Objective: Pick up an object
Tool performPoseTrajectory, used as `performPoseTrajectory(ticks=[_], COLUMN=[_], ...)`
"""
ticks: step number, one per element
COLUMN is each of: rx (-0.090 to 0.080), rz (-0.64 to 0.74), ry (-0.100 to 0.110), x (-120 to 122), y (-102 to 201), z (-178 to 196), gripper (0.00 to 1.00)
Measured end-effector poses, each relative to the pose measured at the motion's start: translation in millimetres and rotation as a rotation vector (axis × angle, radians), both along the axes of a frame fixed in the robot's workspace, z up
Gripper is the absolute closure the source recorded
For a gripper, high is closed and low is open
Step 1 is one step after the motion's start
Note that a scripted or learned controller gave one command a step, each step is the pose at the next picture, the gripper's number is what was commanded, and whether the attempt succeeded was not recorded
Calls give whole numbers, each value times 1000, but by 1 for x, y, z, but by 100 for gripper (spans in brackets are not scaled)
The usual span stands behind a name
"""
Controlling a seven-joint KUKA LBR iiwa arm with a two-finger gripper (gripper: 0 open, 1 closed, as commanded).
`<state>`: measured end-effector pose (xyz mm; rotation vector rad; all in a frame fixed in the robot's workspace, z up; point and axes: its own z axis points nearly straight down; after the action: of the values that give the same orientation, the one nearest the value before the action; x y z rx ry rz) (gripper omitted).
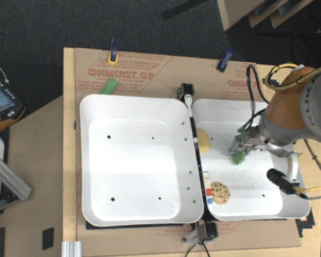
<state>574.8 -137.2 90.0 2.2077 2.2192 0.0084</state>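
Observation:
In the right bin (253, 208), my gripper (241, 147) points down from the grey and orange arm. A small green object (238, 158) lies right under its tip, touching or almost touching it. A pale yellow round object (203, 140) rests against the bin's left wall. At the bin's front left lies a speckled cookie-like disc (219, 193), with a small red and white item (208, 187) next to it.
The left bin (132, 150) lies beside the right one, and their walls meet in the middle. A green piece (109, 86) lies on the cardboard behind the left bin. Blue clamps (114, 49) (225, 59) hold the cardboard's back edge. A black part (280, 180) with cables hangs off the arm over the right bin.

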Motion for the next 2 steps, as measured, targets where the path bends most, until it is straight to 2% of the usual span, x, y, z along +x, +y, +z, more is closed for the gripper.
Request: performPoseTrajectory(ticks=[1,2], rx=[-1,6], rz=[-5,0], ry=[-6,5], x=[-41,-96], y=[45,98], z=[1,100], gripper=[100,100])
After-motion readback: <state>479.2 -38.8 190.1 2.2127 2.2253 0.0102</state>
